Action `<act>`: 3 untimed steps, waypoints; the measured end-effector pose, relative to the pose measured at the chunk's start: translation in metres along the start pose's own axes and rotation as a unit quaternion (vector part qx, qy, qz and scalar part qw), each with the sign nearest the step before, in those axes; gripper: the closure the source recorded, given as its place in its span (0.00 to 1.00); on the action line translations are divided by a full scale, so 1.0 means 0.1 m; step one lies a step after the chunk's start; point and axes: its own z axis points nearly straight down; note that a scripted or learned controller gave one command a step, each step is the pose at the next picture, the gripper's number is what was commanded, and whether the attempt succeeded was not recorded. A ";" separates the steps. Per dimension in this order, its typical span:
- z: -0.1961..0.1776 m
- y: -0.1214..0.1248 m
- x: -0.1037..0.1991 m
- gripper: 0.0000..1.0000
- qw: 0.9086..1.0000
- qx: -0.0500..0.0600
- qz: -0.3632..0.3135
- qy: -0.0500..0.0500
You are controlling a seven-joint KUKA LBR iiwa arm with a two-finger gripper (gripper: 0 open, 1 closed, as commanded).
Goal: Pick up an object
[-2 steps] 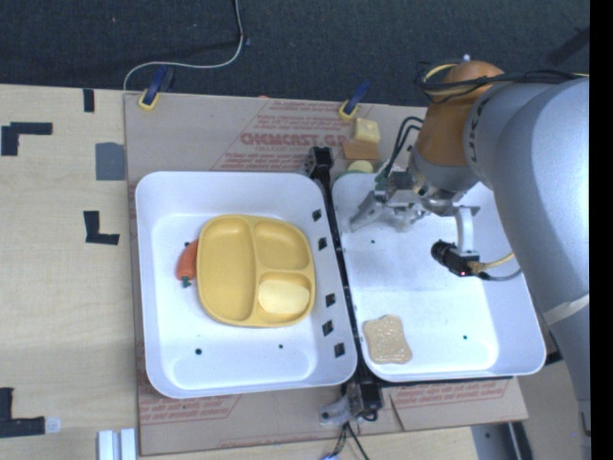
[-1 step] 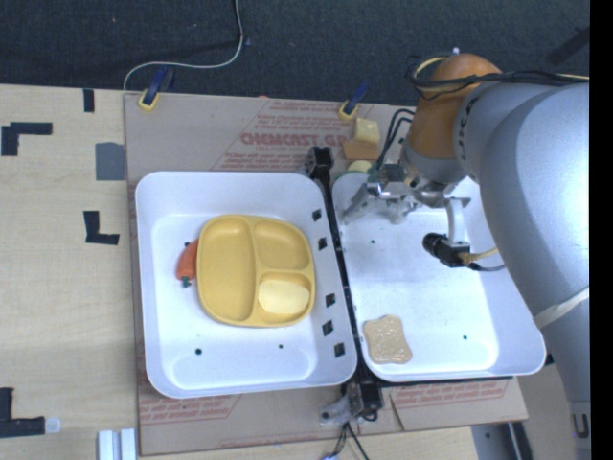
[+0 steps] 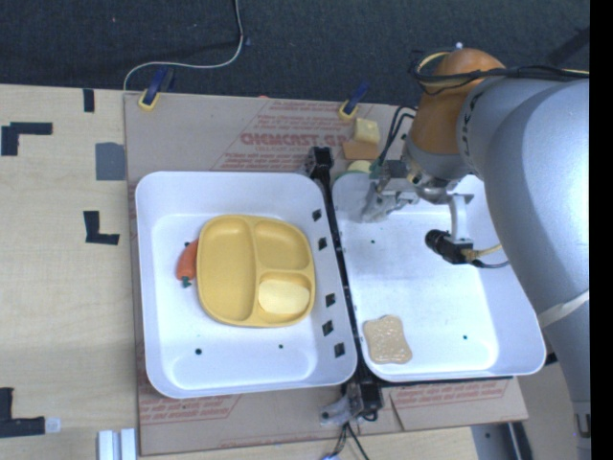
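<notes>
Beige, flat, rough-edged piece (image 3: pixel 387 339) lies in the right bin (image 3: pixel 479 348); gripper (image 3: pixel 383 199) state cannot be told

yellow tray (image 3: pixel 230 266), orange object (image 3: pixel 186 261), white bins (image 3: pixel 153 286), beige sponge (image 3: pixel 387 339)

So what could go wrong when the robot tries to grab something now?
The pincer hangs over the right bin's far left corner, by the rim, so it may bump the wall. The tan flat piece lies far away at the near edge and looks thin, hard to pinch. The orange thing is half tucked under the yellow plate.
</notes>
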 end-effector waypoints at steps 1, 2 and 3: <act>0.00 0.00 0.00 0.00 1.000 0.000 0.000 0.000; -0.09 0.00 0.00 1.00 1.000 0.001 0.000 0.000; -0.09 0.00 0.00 0.00 1.000 0.001 0.000 0.000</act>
